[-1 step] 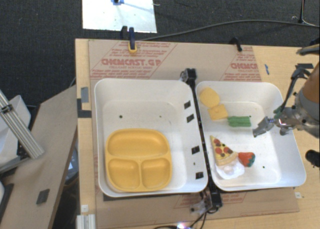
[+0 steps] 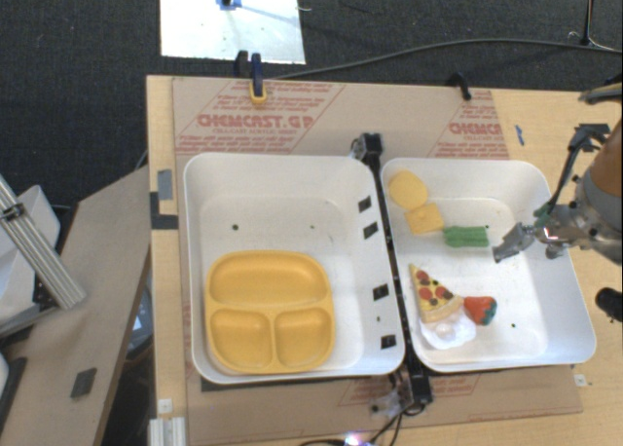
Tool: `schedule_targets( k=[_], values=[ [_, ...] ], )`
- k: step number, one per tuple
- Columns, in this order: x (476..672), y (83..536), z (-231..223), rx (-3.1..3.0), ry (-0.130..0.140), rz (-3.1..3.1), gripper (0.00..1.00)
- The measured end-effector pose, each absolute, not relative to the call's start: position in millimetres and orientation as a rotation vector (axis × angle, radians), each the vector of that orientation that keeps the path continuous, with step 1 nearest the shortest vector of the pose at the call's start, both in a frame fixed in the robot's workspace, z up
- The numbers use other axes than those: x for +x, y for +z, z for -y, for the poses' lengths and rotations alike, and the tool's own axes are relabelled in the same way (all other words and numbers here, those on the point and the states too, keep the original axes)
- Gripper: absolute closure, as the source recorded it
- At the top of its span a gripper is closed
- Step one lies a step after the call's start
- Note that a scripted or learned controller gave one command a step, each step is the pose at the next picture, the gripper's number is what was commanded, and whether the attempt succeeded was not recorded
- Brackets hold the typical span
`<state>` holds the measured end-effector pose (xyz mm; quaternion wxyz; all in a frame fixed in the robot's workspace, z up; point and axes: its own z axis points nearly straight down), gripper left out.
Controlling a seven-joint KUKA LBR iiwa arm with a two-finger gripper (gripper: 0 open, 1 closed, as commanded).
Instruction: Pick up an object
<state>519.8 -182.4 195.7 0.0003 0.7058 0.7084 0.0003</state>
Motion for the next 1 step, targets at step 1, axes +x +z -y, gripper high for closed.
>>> schedule_targets(
  k=[1],
  values=[
    [525.3,136.1,178.4,2.219,0.001,-2.223,0.00]
  ],
)
